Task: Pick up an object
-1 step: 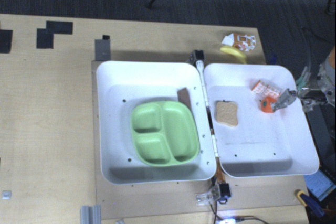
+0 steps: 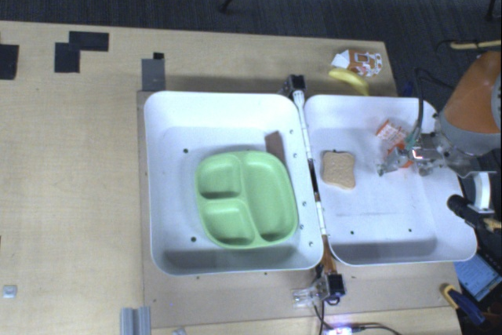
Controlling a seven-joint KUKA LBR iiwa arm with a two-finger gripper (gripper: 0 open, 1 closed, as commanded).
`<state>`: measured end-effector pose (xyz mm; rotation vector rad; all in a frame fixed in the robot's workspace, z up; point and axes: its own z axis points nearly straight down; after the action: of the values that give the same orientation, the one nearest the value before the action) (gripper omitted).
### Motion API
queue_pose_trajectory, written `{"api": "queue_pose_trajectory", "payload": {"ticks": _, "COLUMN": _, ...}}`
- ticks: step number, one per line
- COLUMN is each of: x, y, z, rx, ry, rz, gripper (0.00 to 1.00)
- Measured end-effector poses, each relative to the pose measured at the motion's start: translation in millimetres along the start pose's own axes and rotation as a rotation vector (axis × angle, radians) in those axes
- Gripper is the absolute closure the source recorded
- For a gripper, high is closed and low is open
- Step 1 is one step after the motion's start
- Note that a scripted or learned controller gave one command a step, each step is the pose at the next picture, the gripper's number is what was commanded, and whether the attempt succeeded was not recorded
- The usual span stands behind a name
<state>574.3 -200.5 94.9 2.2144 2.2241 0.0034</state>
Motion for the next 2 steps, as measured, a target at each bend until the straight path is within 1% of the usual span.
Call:
{"api": "queue_pose_trajectory", "payload": {"ticks": 1, "x": 0, "y": 1, "z": -11, "rx": -0.003, "ry": 0.000, "rz": -0.002, "gripper": 1.00}}
{"api": "queue_pose_trajectory", "payload": {"ticks": 2, "x": 14, "y": 78, "z": -167, "rx": -0.006, "ry": -0.001, "rz": -0.003, "gripper": 1.00}}
